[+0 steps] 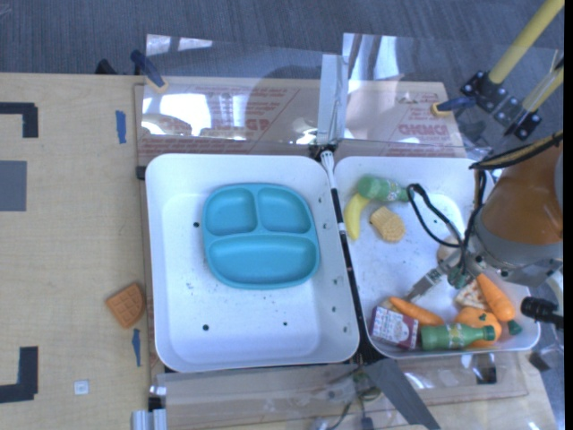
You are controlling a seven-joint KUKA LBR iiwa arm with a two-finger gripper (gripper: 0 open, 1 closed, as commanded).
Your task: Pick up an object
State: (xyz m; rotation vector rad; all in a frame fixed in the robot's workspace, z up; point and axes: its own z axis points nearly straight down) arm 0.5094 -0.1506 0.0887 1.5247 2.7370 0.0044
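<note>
Carrot [494, 297] (tapered, glossy plastic), metal fingers [428, 284] beside it

Blue divided plate [260, 236] sits in left bin [170, 267]. Waffle piece [126, 305] lies on wooden bench [63, 267], just left of bin.

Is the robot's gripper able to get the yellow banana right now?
Probably yes. The banana lies in the open near the right bin's left wall, with only the cracker-like toy beside it. The gripper is in the same bin, nothing between them.
</note>
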